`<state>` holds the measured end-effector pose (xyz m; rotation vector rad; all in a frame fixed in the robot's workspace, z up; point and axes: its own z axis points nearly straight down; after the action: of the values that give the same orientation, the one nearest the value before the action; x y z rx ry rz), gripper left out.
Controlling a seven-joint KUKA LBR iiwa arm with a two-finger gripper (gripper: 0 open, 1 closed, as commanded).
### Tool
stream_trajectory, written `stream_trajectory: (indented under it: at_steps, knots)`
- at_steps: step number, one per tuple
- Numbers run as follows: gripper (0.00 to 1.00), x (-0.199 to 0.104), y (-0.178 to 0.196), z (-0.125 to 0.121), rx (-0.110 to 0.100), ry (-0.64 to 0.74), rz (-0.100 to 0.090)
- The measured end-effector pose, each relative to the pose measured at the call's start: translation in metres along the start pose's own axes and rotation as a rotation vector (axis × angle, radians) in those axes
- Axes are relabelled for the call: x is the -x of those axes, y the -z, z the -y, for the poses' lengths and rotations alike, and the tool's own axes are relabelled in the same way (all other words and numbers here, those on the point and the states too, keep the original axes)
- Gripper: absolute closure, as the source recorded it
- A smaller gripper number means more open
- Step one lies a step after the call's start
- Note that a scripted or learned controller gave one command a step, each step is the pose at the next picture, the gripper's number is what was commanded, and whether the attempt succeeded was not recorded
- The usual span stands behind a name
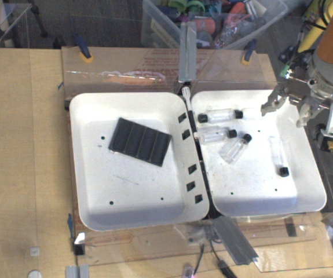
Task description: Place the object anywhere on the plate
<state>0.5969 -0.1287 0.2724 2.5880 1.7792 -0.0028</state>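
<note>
A black ridged rectangular plate [140, 142] lies flat in the left bin [91, 201], a little left of its middle. Several clear vials with black caps lie in the right bin [305, 198]: one [218, 116] near the back left, one [215, 135] just below it, one [234, 148] tilted beside them, and one [277, 155] apart to the right. My gripper [285, 110] hangs over the right bin's back right corner, open, with nothing between its fingers. It is above and to the right of all the vials.
A raised divider with black tabs [190, 155] separates the two bins. A clear tub of colourful toys [212, 4] stands behind the bench. Cables and arm parts [328, 126] crowd the right edge. Blue clamps [84, 52] hold the back board.
</note>
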Motion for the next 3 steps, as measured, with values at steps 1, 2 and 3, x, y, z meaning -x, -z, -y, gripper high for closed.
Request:
stream_trajectory:
  at_steps: [1,2,3]
  knots:
    - [1.00,0.000,0.010,0.000,0.001,0.002,0.001]
    - [1.00,0.063,0.092,0.078,0.002,0.392,-0.001]
    - [0.00,0.063,0.092,0.078,0.002,0.392,-0.001]
